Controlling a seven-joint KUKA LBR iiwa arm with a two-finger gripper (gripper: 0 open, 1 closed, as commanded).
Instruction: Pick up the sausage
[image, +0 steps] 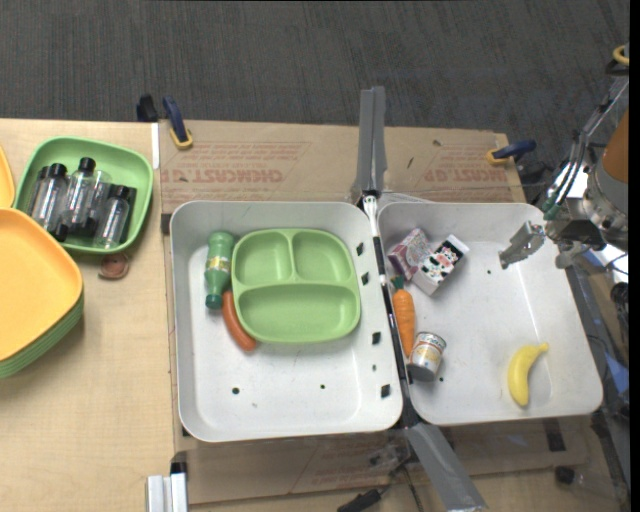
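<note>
Item 1, claw (540, 243): hangs over the upper right edge of the right bin (560, 400), fingers spread apart, nothing between them.

Item 2, sausage (238, 322): orange-red, slender, slightly curved. Lies far to the claw's left and somewhat nearer the camera, on the floor of the left bin (280, 400). It is wedged along the left lower corner of the green divided plate (296, 284), touching or just beside its rim, with its upper end just below the green bottle (217, 268).
Handling, as judged: light, likely a smooth plastic toy, firm but possibly slippery; round section may roll under a pinch. Best taken across its narrow width near mid-length, fingers set crosswise to its long axis. The plate rim leaves little room on one side, so the lower, freer end may be the safer hold.

Item 3, nearer the claw, in the right bin: a small pack (428, 259) to its left; a carrot (404, 317) and a tin can (427, 355) to its lower left against the divider; a banana (524, 372) below it.

Item 4, off to the far left on the surface (90, 400): green tray of bottles (84, 196), stacked yellow plates (36, 290).

Status: task not begun; the claw is well apart from the sausage.
</note>
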